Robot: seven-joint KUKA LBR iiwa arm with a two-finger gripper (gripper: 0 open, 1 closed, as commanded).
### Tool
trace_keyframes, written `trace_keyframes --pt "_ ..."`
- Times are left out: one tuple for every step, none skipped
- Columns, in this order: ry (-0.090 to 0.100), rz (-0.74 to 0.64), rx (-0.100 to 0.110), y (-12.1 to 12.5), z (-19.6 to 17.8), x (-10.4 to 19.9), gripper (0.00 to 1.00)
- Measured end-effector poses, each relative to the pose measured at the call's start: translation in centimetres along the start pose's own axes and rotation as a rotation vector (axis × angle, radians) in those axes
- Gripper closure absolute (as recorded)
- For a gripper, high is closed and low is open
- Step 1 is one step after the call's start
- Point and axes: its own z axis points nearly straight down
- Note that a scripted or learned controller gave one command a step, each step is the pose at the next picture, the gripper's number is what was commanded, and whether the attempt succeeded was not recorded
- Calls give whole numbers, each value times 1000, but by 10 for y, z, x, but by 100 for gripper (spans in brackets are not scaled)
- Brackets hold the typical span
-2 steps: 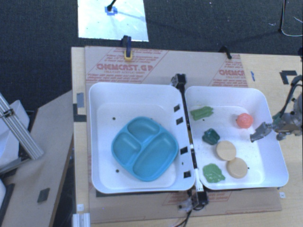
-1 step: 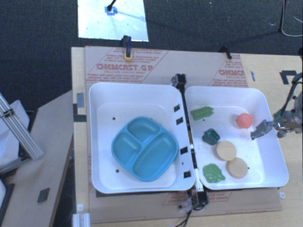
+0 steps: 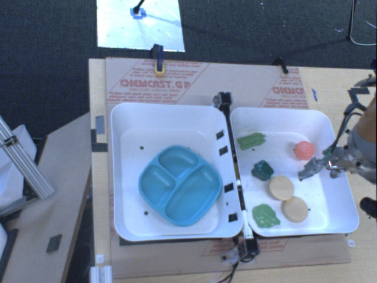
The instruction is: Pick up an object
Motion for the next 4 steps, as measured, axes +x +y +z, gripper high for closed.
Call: trace_keyframes --pt "0 2 1 7 57 -6 0" --pt "-1 2 -1 7 100 -6 0" --pt "-2 1 -5 8 87 -6 100" --pt "-3 -1 -7 10 44 -5 100"
